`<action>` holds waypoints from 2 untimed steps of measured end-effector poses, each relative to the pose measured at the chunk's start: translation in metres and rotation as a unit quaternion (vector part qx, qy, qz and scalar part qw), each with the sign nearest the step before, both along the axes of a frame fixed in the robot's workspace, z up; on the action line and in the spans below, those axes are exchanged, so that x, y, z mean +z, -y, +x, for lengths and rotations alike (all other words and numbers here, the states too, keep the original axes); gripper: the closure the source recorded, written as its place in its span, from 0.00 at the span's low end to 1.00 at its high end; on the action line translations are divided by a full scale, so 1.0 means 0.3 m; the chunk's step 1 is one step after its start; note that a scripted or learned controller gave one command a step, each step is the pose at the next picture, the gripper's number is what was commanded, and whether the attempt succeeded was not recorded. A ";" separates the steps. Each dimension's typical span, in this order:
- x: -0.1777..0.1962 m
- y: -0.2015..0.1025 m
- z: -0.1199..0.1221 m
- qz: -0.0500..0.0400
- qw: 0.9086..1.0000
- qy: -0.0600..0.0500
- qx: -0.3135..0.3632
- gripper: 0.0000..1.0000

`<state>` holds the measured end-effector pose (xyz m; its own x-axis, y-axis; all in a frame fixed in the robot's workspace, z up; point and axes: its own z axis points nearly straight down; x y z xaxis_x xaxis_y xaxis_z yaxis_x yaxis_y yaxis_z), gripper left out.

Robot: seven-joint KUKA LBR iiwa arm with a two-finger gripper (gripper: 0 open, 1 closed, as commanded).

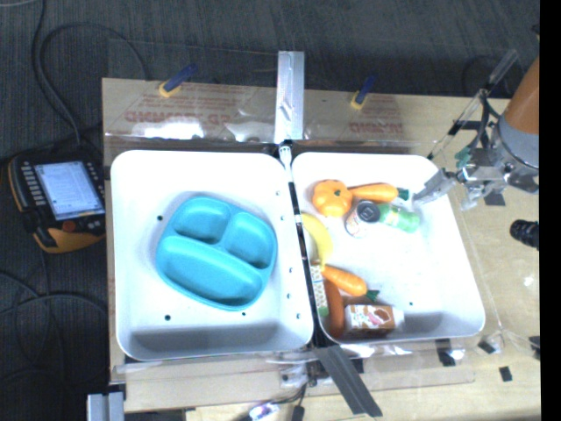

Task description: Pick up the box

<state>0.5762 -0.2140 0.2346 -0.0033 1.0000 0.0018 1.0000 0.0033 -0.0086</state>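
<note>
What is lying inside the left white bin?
Inside the left bin lies one blue tray with three compartments. The bin floor beneath the tray is covered, so anything under it cannot be seen.

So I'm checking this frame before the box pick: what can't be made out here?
- Hand: small and blurred at the right bin's far edge; finger state unreadable.
- Box: label too small to read; its left end is crowded against a carrot.
- Arm: cut off by the frame's right side.
</note>
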 end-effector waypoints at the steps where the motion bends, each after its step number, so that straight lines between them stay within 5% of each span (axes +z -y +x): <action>1: 0.631 0.029 -0.068 -0.002 0.994 0.005 0.109 0.00; 2: 0.668 -0.002 -0.305 -0.002 0.965 0.005 0.262 0.00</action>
